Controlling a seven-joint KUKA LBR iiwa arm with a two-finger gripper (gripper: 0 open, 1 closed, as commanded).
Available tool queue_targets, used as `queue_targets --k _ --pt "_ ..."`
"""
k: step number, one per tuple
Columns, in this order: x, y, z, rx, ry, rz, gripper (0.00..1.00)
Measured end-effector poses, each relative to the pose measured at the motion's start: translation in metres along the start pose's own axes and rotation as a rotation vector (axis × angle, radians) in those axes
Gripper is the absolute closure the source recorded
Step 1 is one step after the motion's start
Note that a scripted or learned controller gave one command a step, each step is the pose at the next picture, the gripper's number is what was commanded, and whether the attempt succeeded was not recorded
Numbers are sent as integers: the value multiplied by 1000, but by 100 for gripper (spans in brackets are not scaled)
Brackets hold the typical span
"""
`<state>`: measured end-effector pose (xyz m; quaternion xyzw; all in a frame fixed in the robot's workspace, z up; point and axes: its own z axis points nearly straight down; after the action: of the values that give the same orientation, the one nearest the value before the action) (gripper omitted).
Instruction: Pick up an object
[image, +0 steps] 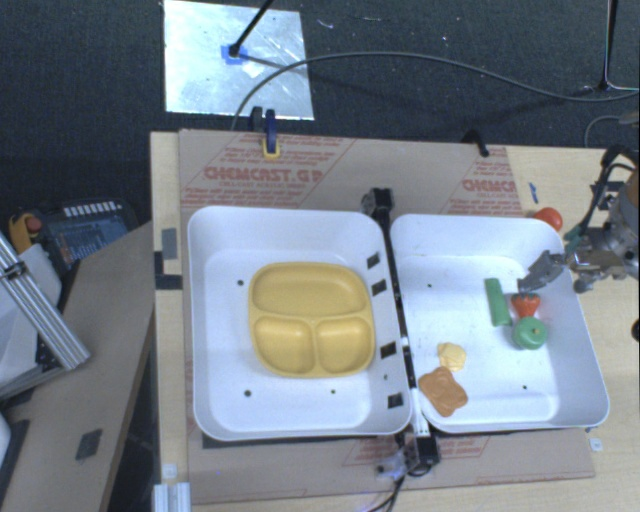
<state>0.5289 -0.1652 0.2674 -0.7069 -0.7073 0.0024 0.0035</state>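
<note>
The likeliest failure from here is a miss or a nudge. The red tomato-like toy (526, 304) sits in a tight cluster of 3 pieces in the right bin (470, 415): the green block (496, 301) lies just to its left and the green round toy (530, 334) just below it, almost touching. A descent slightly off line could push the red piece against its neighbours, or catch 2 pieces at once, and something round and smooth like this may roll or squirt out as the fingers close.

The gripper (545, 268) reaches in from the right edge, its dark fingers angled down and to the left over the right bin's upper right part. The tip sits just above and to the right of the red toy, very near it, perhaps touching, though the view is too coarse to be sure. How far apart the fingers stand cannot be told at this size, and nothing is visibly held between them.

Elsewhere in that bin, a pale yellow piece (452, 355) and an orange-brown piece (443, 390) lie near the lower left corner, well apart from the gripper. The left bin (215, 300) carries a yellow divided plate (311, 318) with 3 compartments.
</note>
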Motion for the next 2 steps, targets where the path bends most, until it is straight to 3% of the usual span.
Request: queue_targets --k 1,2 --pt "0 2 -5 -10 -2 -3 0" --pt "-3 6 38 -7 -2 -1 0"
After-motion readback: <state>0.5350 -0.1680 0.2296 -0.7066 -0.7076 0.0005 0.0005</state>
